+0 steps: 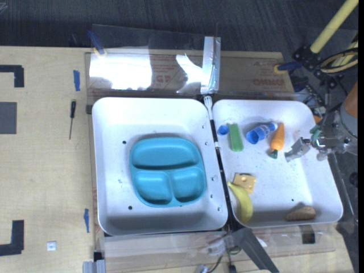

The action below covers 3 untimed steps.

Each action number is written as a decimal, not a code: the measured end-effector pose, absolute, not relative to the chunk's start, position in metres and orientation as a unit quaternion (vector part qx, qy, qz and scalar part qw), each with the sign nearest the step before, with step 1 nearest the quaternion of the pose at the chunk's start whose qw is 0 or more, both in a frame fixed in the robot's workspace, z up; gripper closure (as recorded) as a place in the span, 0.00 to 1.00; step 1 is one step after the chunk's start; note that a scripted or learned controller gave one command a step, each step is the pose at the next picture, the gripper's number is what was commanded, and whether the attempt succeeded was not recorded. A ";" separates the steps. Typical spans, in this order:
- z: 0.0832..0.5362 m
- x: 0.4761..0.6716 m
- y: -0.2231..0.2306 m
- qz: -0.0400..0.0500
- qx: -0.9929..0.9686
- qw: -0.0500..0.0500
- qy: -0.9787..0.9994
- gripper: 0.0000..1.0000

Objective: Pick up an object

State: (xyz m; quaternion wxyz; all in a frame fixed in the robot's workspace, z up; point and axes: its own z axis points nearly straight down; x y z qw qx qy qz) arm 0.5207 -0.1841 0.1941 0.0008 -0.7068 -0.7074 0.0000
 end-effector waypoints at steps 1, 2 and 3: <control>0.217 0.537 -0.167 -0.001 -0.717 -0.002 -0.697 0.00; 0.090 0.617 -0.170 -0.001 -0.768 -0.002 -0.641 0.00; 0.090 0.616 -0.170 0.000 -0.768 -0.001 -0.641 0.00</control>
